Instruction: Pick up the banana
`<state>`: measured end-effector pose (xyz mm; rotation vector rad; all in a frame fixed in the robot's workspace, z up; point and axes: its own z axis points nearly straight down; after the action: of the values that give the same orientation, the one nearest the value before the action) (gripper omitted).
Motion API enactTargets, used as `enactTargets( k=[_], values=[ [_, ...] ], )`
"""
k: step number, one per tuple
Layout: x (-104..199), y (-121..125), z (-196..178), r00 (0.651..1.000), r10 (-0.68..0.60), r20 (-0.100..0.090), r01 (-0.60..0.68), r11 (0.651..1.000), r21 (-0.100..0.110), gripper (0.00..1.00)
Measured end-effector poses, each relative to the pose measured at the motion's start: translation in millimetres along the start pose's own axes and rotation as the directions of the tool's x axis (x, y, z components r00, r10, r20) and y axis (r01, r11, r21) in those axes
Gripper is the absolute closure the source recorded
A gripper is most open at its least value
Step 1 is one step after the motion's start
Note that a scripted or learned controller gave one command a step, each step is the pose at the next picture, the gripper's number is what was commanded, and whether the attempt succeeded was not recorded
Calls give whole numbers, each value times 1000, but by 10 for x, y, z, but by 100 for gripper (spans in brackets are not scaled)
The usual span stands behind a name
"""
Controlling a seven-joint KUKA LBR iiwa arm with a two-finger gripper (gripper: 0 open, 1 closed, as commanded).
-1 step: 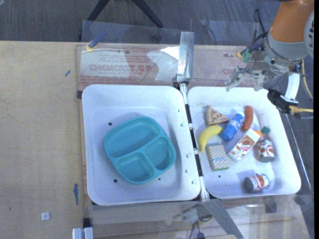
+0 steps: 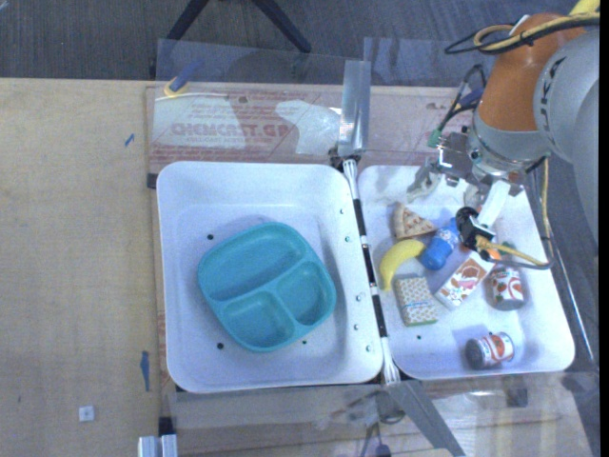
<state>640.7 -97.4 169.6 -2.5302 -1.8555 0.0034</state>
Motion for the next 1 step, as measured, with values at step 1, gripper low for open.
enactTargets(
  k=[1],
  values=[
    [-563,12,726,949,315,-12,-315,949,-19,0]
  ],
)
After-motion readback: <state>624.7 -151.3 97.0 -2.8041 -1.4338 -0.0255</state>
